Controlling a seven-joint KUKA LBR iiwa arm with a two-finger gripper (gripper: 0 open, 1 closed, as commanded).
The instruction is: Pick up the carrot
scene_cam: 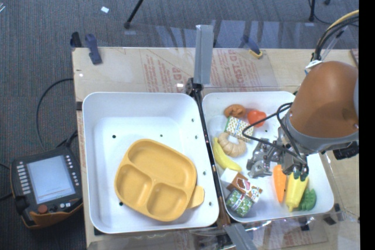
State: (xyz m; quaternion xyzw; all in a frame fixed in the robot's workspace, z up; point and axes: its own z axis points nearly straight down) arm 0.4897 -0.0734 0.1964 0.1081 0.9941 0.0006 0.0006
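The orange carrot (280, 184) lies nearly upright in the right bin (266, 95), near its front right corner. A yellow corn cob (295, 190) lies against the carrot's right side. My gripper (262, 160) hangs over the middle of the right bin, just up and left of the carrot's top end, with its grey metal head low over the toys. The arm's orange band (325, 102) looms above it and hides the bin's right side. Nothing is seen held.
The right bin also holds a banana (222, 155), a pastry (232, 145), a red tomato (256, 117), a brown item (234, 110), small boxes (246, 186) and a green vegetable (308, 199). A yellow divided plate (155, 178) lies in the left bin (99, 126).
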